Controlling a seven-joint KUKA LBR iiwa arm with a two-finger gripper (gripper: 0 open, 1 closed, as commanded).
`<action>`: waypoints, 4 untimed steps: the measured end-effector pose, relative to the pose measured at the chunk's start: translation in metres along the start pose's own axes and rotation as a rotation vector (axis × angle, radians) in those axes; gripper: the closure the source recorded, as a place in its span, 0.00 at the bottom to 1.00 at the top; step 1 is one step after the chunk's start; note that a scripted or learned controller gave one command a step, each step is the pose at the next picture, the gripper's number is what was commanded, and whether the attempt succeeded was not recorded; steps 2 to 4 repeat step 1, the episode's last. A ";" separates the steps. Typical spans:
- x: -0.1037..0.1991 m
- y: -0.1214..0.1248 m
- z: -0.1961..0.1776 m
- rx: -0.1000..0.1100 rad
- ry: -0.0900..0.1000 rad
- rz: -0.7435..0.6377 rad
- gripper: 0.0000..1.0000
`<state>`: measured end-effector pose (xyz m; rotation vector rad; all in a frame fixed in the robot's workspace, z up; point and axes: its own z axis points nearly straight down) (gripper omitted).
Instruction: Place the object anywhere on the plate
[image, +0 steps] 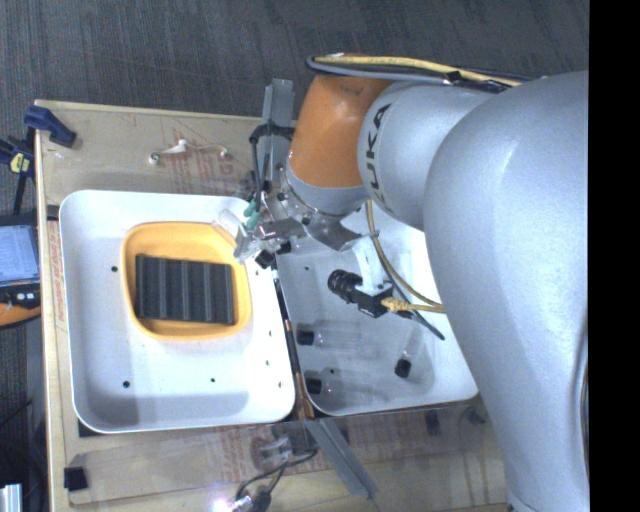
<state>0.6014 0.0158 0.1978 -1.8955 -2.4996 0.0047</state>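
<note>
Nearest, the left bin (180, 415) holds a yellow plate (170, 232) w/ a dark ribbed block (188, 290) lying flat on its middle; the right bin (440, 385) sits just beside it. Further back, the arm (450, 150) reaches over the right bin and puts the gripper (255, 232) at the plate's far right rim, w/ a small clear-and-green bit (250, 213) at its tip; can't tell if it's clamped or loose. Farthest, a blue clamp (47, 124) sits on the bench's far left corner.
</note>
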 end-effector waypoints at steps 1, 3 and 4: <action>0.000 0.000 0.000 0.000 0.000 0.000 0.00; 0.000 0.000 0.000 0.000 0.000 0.000 0.00; 0.000 0.000 0.000 0.000 0.000 0.000 0.00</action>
